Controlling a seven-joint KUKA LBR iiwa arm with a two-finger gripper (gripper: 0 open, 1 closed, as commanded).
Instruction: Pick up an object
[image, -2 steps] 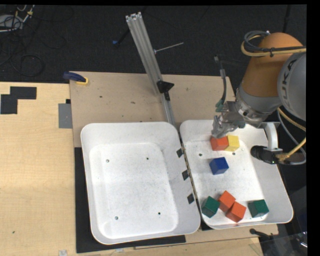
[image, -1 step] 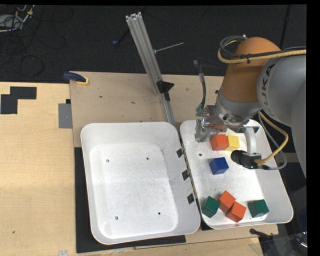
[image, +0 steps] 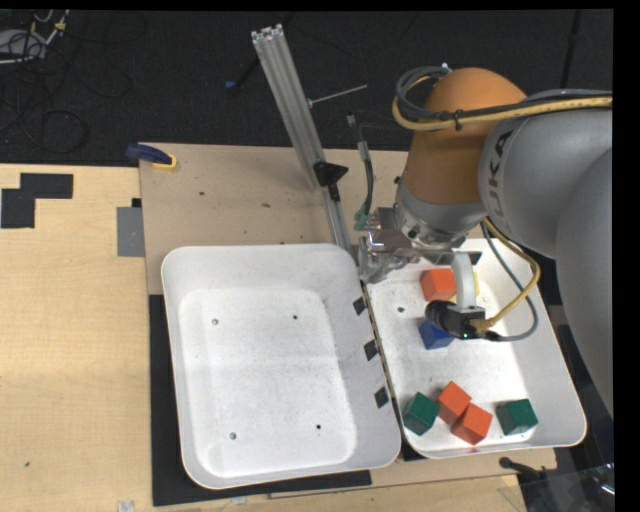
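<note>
The small orange-red cube (image: 437, 284), at four o'clock from the pincer (image: 380, 252), looks light and rigid; grip opposite flat faces. I cannot tell the pincer's state.

Even, bright overhead light, faint shadows, slightly soft focus, dark background.

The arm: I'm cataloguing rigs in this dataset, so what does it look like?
The arm has a bulky, rounded grey shell with a wide orange band above the wrist. Dark cables loop across the band's top. The gripper below is small, silvery metal.
</note>
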